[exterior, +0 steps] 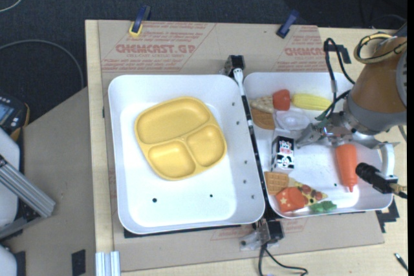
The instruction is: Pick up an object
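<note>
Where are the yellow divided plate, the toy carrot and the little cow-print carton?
yellow divided plate (180,138), camera view, ridge where its compartments meet
toy carrot (347,163), camera view, middle of its orange body
cow-print carton (283,153), camera view, its black-and-white face

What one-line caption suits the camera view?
KUKA arm reaching over right bin of toy food; yellow divided plate in left bin.

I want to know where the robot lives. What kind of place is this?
Probably a robot lab or workshop, not a kitchen. The robot arm works over two white bins on a bench, with cables and clamps about, and the food, like the carrot, looks like toys.
</note>
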Controlling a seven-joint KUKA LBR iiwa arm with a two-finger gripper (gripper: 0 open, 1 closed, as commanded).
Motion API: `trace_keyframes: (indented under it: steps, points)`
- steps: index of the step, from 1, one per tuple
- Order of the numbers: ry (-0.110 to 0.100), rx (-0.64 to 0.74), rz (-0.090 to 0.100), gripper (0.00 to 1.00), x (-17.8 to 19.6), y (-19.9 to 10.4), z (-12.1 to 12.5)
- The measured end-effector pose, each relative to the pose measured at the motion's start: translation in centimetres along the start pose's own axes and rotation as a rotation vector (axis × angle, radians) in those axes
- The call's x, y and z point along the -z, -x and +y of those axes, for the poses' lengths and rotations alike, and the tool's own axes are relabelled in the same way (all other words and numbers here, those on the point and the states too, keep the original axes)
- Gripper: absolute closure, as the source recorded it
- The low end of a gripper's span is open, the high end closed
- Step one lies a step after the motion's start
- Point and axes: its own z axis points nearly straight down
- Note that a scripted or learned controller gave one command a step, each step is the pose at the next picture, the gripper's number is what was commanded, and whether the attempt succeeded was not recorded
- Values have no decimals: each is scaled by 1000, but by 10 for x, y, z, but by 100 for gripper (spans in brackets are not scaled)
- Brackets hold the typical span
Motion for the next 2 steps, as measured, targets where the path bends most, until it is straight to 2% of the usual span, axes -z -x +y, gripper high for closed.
trace_keyframes:
  steps: [1, 2]
  points:
    - [1, -1, -1, 100, 9, 0, 0]
    - [4, 1, -1, 100, 72, -1, -4]
